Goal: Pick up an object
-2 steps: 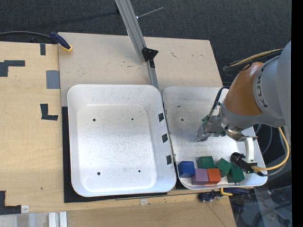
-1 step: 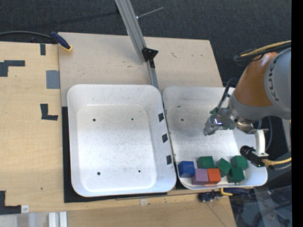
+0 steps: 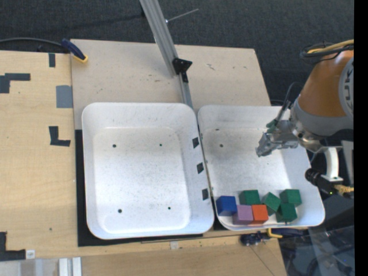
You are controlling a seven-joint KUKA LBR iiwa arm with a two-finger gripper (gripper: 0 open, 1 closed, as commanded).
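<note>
Camera view looks down at a slant on a wooden desk point(image 3: 132, 73) carrying two shallow white bins side by side. Its left bin point(image 3: 92, 154) has a speckled floor with a few dark dots. Along the near edge of the right bin point(image 3: 230, 125) sits a tight cluster of small blocks: a blue block point(image 3: 226, 204) at the left end, a purple block point(image 3: 245, 213) and an orange block point(image 3: 260, 213) just beside each other in front, and four green blocks point(image 3: 249, 197) point(image 3: 272, 200) point(image 3: 291, 196) point(image 3: 286, 212) behind and to the right. Several touch, and the purple and orange ones partly cover those behind, so their full shapes are hard to read.

From the right edge the arm point(image 3: 325, 96) reaches in, its orange band cut off by the frame. The gripper point(image 3: 265, 146) hangs over the middle-right of the right bin, well apart from the blocks. It is small, grey and blurred against the white floor; whether it is open or closed I cannot tell, and nothing can be made out in it.

A slanted metal bar point(image 3: 161, 30) crosses the top of the desk and runs down between the bins. At the far left corner lies a blue-and-yellow clamp handle point(image 3: 75, 49), partly cut short by the desk edge.
</note>
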